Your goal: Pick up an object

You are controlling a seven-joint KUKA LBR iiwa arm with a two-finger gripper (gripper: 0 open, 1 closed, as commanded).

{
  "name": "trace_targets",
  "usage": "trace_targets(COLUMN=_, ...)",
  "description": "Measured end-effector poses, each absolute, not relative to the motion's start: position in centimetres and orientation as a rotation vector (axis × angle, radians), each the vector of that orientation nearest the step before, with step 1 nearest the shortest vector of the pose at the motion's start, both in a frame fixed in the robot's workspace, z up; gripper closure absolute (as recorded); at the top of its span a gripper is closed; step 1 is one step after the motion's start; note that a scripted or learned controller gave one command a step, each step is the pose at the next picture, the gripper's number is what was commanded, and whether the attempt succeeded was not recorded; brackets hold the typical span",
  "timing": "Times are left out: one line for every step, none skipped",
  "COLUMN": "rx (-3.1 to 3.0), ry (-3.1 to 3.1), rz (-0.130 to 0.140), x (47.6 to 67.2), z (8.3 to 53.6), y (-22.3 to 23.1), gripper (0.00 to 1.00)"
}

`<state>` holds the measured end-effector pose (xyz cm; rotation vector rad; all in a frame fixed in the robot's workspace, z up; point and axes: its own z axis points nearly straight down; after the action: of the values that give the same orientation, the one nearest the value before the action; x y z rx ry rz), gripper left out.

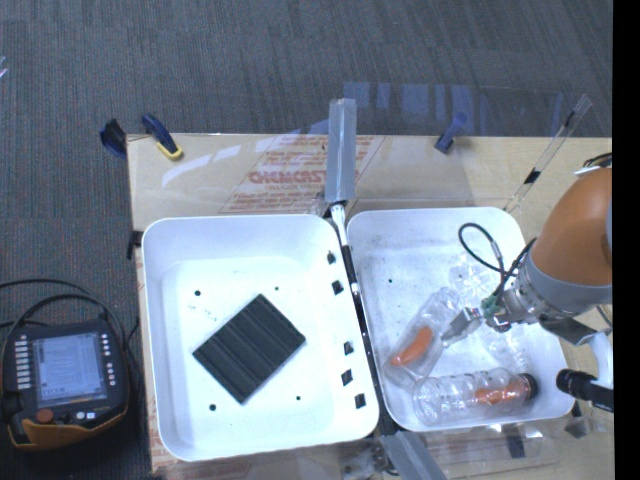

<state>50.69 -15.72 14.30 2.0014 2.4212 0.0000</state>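
Bench (200,173): a pale wooden top bearing two shallow white bins side by side, with blue clamps along its far edge.
Left bin (165,268): holds one flat, dark ribbed pad (249,348), square in outline and lying turned like a diamond near the bin's middle.
Right bin (400,230): holds clear plastic bottles grouped in its near half.
Tilted bottle (425,336): clear plastic with an orange piece inside at its lower end; it lies slanting, lower end toward the divider between the bins, upper end toward the gripper.
Lying bottle (475,392): clear plastic with a dark cap at its right end and an orange piece inside; it lies on its side along the near wall, just beside the lower end of the tilted bottle.
Arm (580,248): grey with an orange band, reaching in from the right over the right bin, with a black cable looped above the wrist.
Gripper (470,320): low over the right bin, its tip at the upper end of the tilted bottle; whether the fingers are spread or closed cannot be told, nor whether they touch the bottle.
Teach pendant (65,373): a handheld controller with a lit screen, on the dark floor left of the bench.
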Motion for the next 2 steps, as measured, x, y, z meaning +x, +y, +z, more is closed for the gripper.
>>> trace_targets(rx=2.181, ry=2.244, rz=0.02, x=53.2, z=9.4, y=-8.4, gripper=0.0)
trace_targets(rx=2.216, ry=2.229, rz=-0.001, x=54.9, z=8.7, y=-9.0, gripper=0.0)
